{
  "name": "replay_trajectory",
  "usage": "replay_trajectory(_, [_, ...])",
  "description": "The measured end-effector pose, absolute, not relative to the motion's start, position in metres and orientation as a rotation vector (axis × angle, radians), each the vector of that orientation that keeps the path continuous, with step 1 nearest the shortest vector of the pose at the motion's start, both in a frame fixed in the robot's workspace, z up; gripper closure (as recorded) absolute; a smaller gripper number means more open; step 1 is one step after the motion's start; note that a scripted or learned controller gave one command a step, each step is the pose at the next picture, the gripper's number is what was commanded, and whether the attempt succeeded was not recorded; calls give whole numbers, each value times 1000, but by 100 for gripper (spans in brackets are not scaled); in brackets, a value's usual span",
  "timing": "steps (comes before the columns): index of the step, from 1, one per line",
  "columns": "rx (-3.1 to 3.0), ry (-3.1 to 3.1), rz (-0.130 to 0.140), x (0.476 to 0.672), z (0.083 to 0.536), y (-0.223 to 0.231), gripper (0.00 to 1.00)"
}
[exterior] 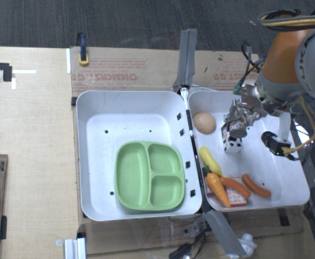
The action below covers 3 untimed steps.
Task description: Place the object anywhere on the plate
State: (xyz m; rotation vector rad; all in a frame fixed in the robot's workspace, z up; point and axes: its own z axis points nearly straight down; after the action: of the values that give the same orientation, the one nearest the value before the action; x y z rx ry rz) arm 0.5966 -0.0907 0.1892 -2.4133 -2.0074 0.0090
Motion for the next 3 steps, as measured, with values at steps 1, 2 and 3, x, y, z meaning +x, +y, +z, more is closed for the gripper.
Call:
replay_trajectory(1, [-2494,-1905,10,594,189,-78,100])
replay_trajectory(2, [-2379,-2047,9,582,189,-13,100])
replay_trajectory(3, [-2300,-2135,10,568,189,62,100])
